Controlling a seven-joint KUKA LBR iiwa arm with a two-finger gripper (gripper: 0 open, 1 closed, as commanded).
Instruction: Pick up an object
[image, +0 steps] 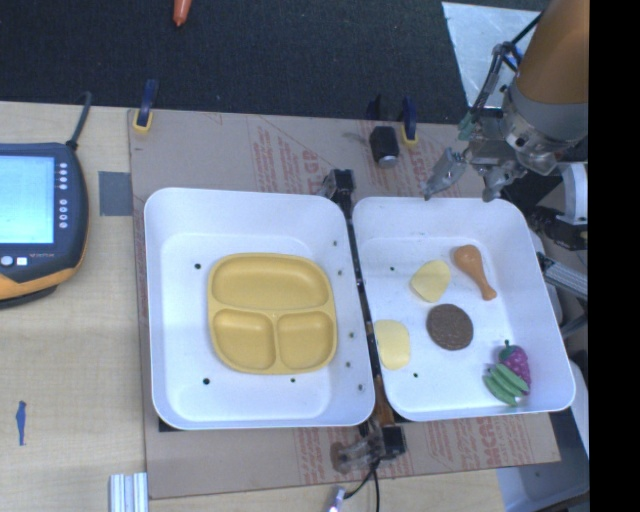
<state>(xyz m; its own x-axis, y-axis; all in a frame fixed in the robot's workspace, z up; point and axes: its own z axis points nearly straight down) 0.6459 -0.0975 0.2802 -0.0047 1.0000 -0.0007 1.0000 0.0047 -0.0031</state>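
At the bench's near edge, between the two bins, a small black clamp (385, 440) with trailing wires grips the cardboard sheet (250, 150) under them. Just behind it, in the right bin (545, 300), a cluster of plastic purple grapes (515, 362) and a green pea pod (503, 385) lie touching in the near right corner. A flat, pale yellow slice (392, 344) sits by the bin's left wall, a dark brown round patty (450, 327) near the middle, a second pale yellow piece (431, 281) beyond it, and an orange-brown drumstick (474, 270) with a bulbous end and thin shank toward the far right. All look like smooth moulded toy food.

The left bin (175, 300) holds a glossy yellow tray (271, 311) with rounded corners and three compartments, one long at the far side, two smaller at the near side.

The arm (555, 60) comes in at the far right corner, its orange band above a grey wrist. The gripper (465, 180) hangs over the right bin's far edge, its two fingers spread apart with nothing between them, well apart from the drumstick below.

A grey and orange pendant (35, 220) with a pale screen rests at the bench's left edge.
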